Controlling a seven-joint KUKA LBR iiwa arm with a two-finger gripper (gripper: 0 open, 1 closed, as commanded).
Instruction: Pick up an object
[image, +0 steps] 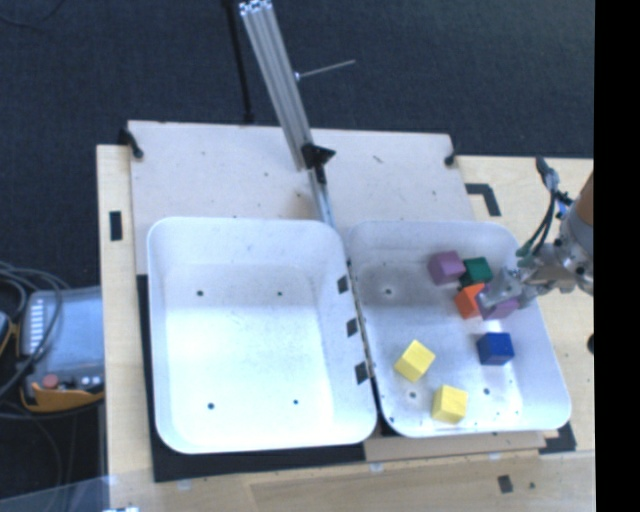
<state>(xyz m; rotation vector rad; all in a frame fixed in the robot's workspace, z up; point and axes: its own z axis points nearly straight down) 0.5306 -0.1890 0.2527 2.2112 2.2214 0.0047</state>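
1. Dark carpet all round, pale wooden bench (250, 480) in the middle, two shallow white bins side by side on it.
2. Left bin (250, 330): bare white floor with a few dark specks.
3. Right bin (400, 250): all the blocks, clustered toward the far right wall. Purple block (446, 266), green block (478, 270) and orange block (468, 300) bunched together, touching or nearly so.
4. Blue block (495, 347) sitting apart, below that bunch. Two yellow blocks (415, 360) and (450, 403) lower down, well spaced, so probably easier grabs.
5. Gripper (505, 295) down at the bunch, right beside the orange block, with a second purple block (503, 306) at its tip.
6. Can't tell whether the claw is open or closed, or actually gripping anything. Too blurry there.
7. Guessing a grab attempt at the crowded corner; neighbours packed tight, so risk of nudging instead of lifting.
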